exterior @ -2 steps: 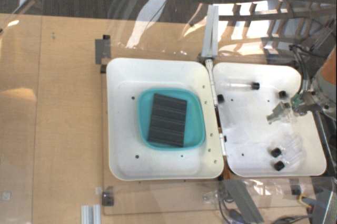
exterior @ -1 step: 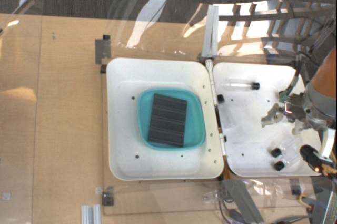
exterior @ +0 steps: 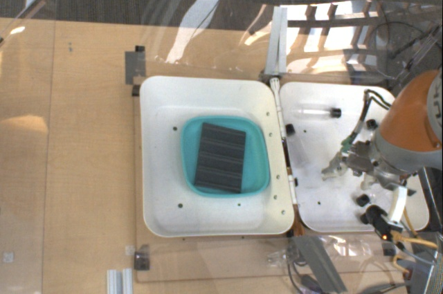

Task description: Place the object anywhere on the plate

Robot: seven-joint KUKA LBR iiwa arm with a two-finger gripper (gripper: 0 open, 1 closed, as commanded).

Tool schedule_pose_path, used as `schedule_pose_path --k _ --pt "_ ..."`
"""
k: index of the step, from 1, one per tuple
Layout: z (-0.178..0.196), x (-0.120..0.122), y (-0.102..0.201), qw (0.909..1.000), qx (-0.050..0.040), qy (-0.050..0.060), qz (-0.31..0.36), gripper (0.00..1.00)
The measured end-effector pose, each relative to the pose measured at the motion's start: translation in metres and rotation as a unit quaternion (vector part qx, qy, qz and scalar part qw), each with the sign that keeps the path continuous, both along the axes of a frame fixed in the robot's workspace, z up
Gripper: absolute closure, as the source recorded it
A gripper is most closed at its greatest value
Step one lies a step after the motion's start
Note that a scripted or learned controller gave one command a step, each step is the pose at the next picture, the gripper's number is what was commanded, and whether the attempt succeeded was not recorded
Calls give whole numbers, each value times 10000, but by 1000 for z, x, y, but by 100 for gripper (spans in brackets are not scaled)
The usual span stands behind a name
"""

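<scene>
My claw (exterior: pixel 346 162) hangs over the right white bin (exterior: pixel 311 203), grip state unclear from here, while the dark ribbed rectangular block (exterior: pixel 220 157) already lies on the teal square plate (exterior: pixel 190 168) off toward the left bin, long axis nearly upright in view.

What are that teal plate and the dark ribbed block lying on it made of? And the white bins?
The teal plate looks like smooth moulded plastic: even colour, rounded corners, a soft sheen. The dark ribbed block seems matte, perhaps rubber or foam; its grooves show no glare, though I can't be sure. The white bins look like glossy thin plastic with rounded moulded rims.
</scene>
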State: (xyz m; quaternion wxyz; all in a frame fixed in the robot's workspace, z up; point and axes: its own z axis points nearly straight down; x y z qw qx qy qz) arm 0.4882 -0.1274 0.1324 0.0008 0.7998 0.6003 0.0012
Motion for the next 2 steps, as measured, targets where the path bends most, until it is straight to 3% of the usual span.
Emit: schedule_pose_path --k 1,2 --pt "-44 2 44 9999 -13 -43 158 0" --pt "-32 6 44 9998 -29 -93 168 100"
